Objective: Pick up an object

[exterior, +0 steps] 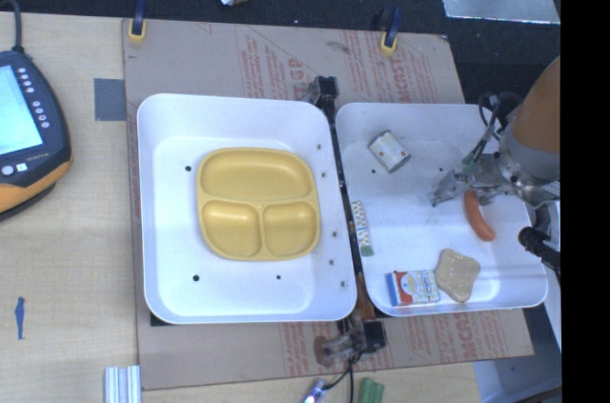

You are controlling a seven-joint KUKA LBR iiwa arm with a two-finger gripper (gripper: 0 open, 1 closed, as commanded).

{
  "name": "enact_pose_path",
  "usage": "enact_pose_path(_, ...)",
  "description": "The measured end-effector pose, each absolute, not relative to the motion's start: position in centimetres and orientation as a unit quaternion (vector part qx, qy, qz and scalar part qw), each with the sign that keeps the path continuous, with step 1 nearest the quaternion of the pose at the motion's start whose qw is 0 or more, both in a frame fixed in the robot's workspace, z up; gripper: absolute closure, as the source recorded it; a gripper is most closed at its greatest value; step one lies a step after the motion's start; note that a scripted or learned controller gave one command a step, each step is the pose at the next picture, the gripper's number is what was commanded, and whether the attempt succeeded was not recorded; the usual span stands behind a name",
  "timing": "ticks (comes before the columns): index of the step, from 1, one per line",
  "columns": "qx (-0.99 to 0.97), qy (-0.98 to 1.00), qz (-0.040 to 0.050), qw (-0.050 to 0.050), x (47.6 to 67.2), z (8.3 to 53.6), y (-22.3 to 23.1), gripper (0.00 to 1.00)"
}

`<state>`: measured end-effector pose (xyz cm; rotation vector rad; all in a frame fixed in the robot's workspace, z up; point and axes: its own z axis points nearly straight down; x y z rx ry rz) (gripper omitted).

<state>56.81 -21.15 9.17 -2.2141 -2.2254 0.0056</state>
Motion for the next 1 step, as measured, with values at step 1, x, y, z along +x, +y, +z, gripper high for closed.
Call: enact_pose_path(1,-0.706,-0.708,0.0001,0.001,65.65,9.22,-21.15,0.00)
